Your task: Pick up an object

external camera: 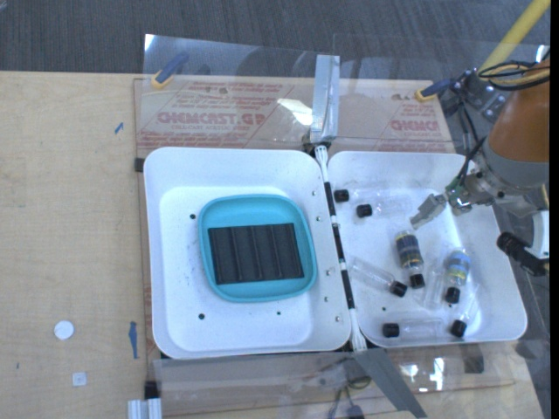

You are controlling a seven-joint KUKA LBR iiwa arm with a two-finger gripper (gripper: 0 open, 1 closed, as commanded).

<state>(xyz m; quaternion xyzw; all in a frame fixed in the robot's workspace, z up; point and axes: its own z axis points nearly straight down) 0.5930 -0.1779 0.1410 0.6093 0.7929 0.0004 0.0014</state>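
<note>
My claw hovers over the right bin (small vials below); finger state: I cannot tell.

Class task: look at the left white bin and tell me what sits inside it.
Inside the left white bin lies a turquoise tray with a dark ribbed insert in it. The tray covers the bin floor beneath, so anything under it cannot be seen.

Bright, even overhead light, white glare on the clear acrylic sheet, soft shadows, slightly soft focus throughout.
</note>
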